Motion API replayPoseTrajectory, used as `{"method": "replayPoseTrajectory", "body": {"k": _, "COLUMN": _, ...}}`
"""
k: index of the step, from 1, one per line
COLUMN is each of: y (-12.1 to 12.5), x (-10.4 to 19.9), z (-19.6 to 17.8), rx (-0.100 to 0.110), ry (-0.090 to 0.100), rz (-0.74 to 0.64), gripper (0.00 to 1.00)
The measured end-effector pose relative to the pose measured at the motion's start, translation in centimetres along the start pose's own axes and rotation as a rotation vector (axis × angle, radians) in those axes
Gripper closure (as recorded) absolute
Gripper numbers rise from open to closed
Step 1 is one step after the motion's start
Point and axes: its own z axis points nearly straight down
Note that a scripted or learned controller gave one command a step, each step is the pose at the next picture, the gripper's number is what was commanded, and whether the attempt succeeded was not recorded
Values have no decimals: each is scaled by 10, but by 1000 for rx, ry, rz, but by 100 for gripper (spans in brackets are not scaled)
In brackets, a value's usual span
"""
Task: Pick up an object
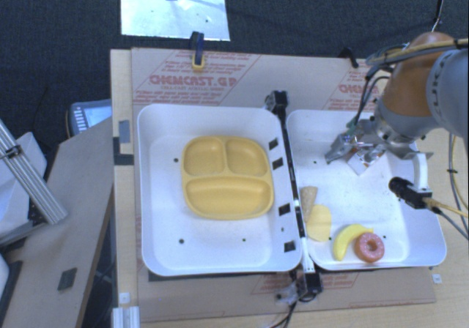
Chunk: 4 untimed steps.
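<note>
Two white bins on the bench: gripper (357, 152) hangs over right bin (410, 246), can't tell finger state, banana (346, 239), donut (369, 247) etc. unpicked.

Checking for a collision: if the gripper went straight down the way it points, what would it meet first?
Probably the bare floor of the right bin. The gripper hangs over its upper part, well clear of the banana and donut. Depth is unclear.

Arm (432, 77) cut off at right edge; jaws too small/blurred to tell state.
</note>
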Motion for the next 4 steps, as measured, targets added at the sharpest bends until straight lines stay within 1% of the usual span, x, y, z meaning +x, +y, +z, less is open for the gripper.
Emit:
{"method": "replayPoseTrajectory", "body": {"k": 1, "y": 5, "x": -3, "z": 27, "rx": -20, "ry": -6, "rz": 2, "gripper": 0}}
{"method": "replayPoseTrajectory", "body": {"k": 2, "y": 6, "x": -3, "z": 18, "rx": -22, "ry": -9, "rz": 2, "gripper": 100}}
{"method": "replayPoseTrajectory", "body": {"k": 3, "y": 11, "x": -5, "z": -47, "rx": -10, "ry": -2, "rz": -3, "gripper": 100}}
{"method": "replayPoseTrajectory", "body": {"k": 4, "y": 13, "x": -5, "z": -94, "rx": -9, "ry": -2, "rz": -4, "gripper": 100}}
